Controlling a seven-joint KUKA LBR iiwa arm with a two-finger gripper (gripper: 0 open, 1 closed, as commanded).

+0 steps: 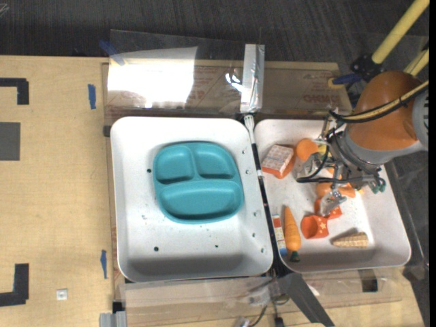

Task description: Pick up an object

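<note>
My gripper (333, 197) hangs low over the middle of the right bin (388, 251), under the grey wrist with its orange band (385, 107). Directly beneath it lies a small orange piece (332, 208), partly hidden by the gripper. An orange cup-like piece (314, 226) sits just in front of it, and a carrot (291, 229) lies to that piece's left. A tan cone-shaped piece (350, 238) rests near the front. A pink-and-white box (277, 160) and an orange ball-like item (306, 147) lie at the back left.
The left bin (129, 251) holds a teal divided plate (197, 180). A clear plastic sheet (177, 77) stands behind the bins. A yellow pole (402, 22) and cables run at the top right, beside the arm.
</note>
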